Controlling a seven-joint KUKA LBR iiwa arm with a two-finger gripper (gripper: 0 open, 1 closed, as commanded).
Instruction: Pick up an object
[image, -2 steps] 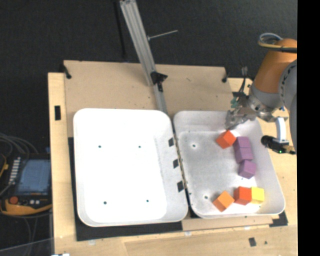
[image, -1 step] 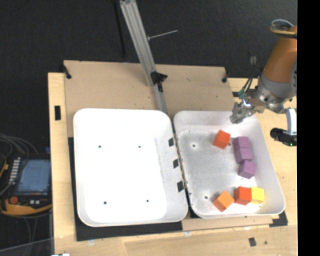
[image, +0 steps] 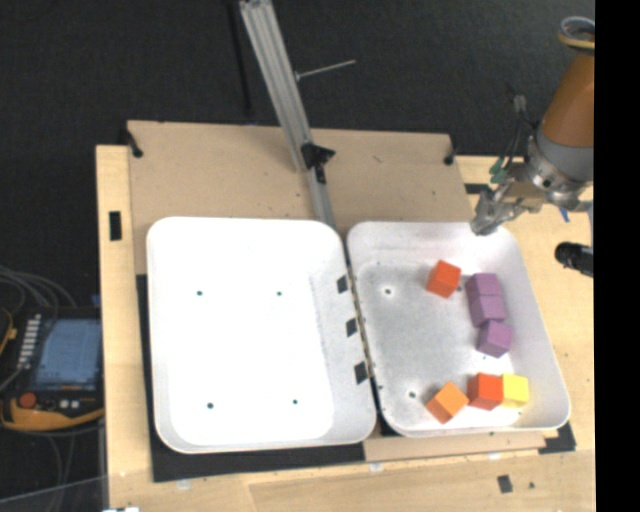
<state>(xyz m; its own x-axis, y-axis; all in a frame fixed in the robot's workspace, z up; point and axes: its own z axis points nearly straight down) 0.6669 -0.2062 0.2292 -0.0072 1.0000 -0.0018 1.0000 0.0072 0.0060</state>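
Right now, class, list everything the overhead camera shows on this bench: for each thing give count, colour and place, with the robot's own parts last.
Bins: 2, white, side by side on the bench; left bin, right bin.
Orange blocks: 2; one upper middle of the right bin, one at its near edge.
Purple blocks: 3, stacked in a column along the right bin's right side.
Red-orange block: 1, near edge of the right bin, between the orange and yellow ones.
Yellow block: 1, near right corner of the right bin.
Metal pole: 1, grey, slanting behind the bins.
Gripper: 1, grey, above the right bin's far right corner.
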